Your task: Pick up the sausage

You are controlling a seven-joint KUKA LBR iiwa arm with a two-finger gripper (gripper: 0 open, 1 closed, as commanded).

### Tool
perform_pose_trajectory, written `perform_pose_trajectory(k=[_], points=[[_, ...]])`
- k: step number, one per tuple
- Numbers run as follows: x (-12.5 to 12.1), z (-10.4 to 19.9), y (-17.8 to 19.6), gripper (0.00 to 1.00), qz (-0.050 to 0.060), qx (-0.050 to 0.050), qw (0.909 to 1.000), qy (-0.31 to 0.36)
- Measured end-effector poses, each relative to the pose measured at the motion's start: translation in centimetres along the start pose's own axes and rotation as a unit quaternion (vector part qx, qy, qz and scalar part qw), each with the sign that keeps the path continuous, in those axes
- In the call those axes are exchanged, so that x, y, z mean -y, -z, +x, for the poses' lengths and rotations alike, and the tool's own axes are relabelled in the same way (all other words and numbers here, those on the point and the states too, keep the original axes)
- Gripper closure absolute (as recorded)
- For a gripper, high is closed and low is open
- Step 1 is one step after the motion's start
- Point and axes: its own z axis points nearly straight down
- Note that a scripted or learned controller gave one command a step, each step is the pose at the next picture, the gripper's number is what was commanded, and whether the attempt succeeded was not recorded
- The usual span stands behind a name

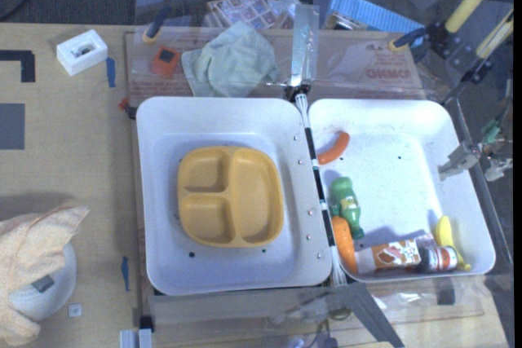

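Note:
The sausage [333, 148] is a short, curved orange-red piece. It lies on the floor of the right bin [395, 126], near that bin's upper left corner and close to the wall shared with the left bin. Nothing touches it. A green bottle [346, 202] lies a little below it, with a gap between them.
Along the right bin's lower edge lie a carrot [343, 244], a sauce bottle [408, 257] and a banana [447, 236]. The left bin [155, 175] holds a yellow divided plate [231, 196]. A green cloth [232, 61] lies behind the bins. A metal clamp [473, 159] sits at the right bin's right rim.

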Motion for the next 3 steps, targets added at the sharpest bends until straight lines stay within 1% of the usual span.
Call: perform_pose_trajectory(k=[1,2,3], points=[[0.7,2.3,-18.0,0.0,-0.005,0.001,0.9946,0.104],[0.7,2.1,-17.0,1.0,-0.006,0.002,0.9948,0.102],[-4.2,7.2,-6.1,1.0,-0.005,0.002,0.9972,0.074]])
